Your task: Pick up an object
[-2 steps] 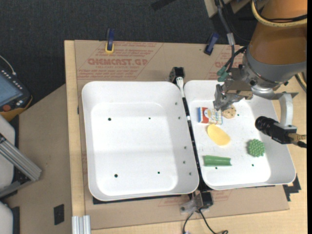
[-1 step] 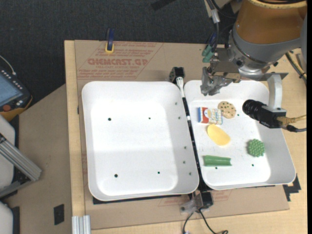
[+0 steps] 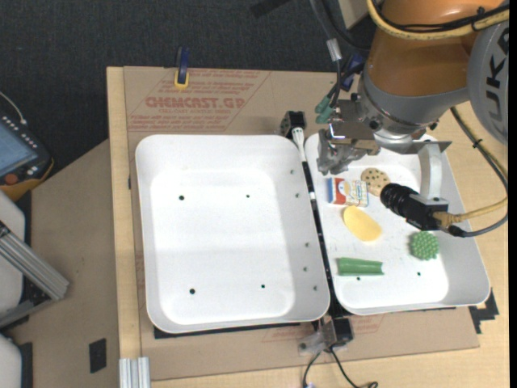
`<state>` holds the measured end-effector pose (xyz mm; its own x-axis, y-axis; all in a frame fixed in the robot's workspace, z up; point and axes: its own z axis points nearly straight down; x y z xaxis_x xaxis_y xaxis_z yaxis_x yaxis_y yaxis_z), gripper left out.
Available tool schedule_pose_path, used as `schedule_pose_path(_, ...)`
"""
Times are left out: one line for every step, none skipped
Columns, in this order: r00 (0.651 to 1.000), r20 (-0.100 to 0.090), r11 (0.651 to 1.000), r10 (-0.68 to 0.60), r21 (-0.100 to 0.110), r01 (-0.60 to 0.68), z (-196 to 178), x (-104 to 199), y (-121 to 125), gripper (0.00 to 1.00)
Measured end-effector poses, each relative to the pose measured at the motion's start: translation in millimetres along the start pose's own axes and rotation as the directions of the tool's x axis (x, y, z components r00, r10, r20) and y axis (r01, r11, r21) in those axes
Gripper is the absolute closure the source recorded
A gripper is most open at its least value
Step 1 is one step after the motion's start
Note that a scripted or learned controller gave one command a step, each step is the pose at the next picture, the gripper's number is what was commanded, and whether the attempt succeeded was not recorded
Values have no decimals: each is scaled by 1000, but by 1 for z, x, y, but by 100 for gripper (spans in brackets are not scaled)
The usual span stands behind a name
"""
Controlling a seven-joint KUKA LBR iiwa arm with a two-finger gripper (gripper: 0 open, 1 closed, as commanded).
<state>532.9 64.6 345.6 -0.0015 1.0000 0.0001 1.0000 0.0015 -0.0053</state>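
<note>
My gripper [image 3: 333, 158] hangs over the right shallow white bin [image 3: 404, 291], just above the small red-white-blue carton [image 3: 346, 191]. Honestly can't tell if it's spread or pinched.

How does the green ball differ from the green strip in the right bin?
The green ball is round and bumpy; the green strip is long, flat and smooth. The ball sits by the right wall, the strip nearer the middle. Both are green, in the right bin.

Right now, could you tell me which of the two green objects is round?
The bumpy green ball, right of the yellow piece; the green bar is flat.
</note>
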Motion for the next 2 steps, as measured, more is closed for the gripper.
schedule_pose_path(1000,-1,1000,3,-2,-3,-1,-4,-27,100)
schedule_pose_path(1000,-1,1000,0,-9,0,-22,9,-30,100)
